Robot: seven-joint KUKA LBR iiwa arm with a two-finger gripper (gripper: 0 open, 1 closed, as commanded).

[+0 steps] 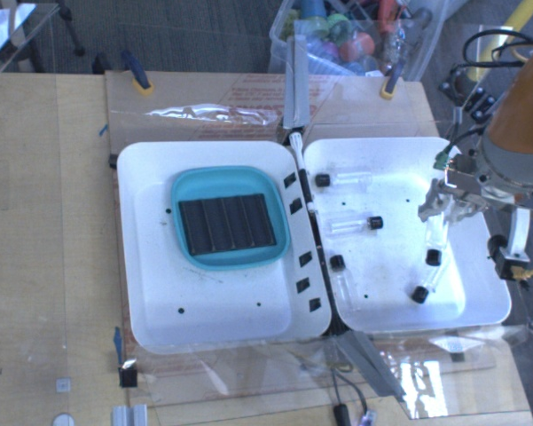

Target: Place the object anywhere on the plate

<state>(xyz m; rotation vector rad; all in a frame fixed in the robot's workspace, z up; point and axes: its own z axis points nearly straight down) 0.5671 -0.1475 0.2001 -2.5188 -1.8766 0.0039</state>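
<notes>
A teal plate [228, 216] with a dark ribbed insert sits in the left bin [160, 309]. Several clear tubes with black caps lie in the right bin [386, 313]: one at the back [344, 179], one in the middle [353, 225], one by the divider [339, 272], and one near the front right [426, 284]. My gripper [445, 209] hangs over the right bin's right side. Directly below it is another clear tube [436, 238], standing roughly on end with its black cap down. I cannot tell whether the gripper touches this tube.
A clear box of colourful items [364, 16] stands behind the bins. The divider between the bins carries black clips [303, 260]. Cables and the arm's body [514, 140] crowd the right edge.
</notes>
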